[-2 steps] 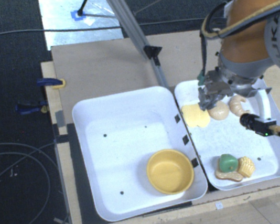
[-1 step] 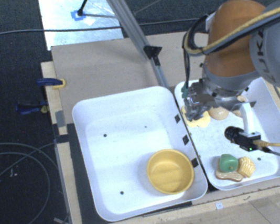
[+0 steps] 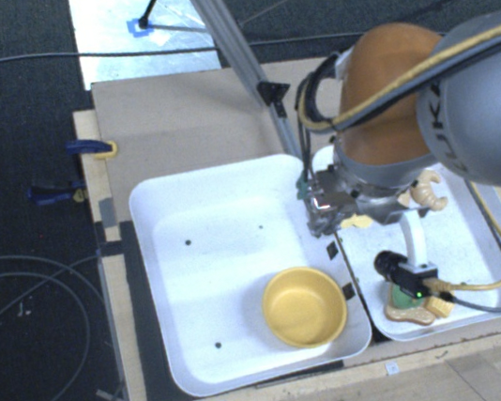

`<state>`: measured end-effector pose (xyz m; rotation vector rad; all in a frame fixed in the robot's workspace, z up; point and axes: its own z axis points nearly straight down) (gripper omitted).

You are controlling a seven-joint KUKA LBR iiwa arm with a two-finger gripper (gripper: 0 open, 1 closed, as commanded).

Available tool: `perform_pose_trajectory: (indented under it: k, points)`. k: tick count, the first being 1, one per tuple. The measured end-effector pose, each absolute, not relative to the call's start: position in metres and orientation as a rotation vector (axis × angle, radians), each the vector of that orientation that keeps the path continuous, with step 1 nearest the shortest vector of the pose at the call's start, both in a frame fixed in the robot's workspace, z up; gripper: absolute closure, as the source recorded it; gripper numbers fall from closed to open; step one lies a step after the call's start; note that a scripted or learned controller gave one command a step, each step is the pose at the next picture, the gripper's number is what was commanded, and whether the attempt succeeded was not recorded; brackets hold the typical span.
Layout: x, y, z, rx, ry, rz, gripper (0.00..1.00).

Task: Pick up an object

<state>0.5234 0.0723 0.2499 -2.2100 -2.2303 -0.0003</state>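
A yellow bowl sits upright in the left bin, near its front right corner. My gripper hangs over the ridge between the two bins, just behind the bowl, with the arm's bulk covering most of the right bin. A small pale yellow piece peeks out right beside the gripper. A cream knobbly object lies under the wrist's right side. At the front of the right bin lie a tan flat object and a green piece on it.
A grey pole slants down from the top to the bins' back edge. Blue clamps grip the bench's left edge. Small black dots mark the left bin's floor.
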Motion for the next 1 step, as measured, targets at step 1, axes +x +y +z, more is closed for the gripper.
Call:
perform_pose_trajectory:
  k: [1]
  points:
    - [0.5242, 0.0698, 0.2504, -2.218, -2.225, -0.001, 0.00]
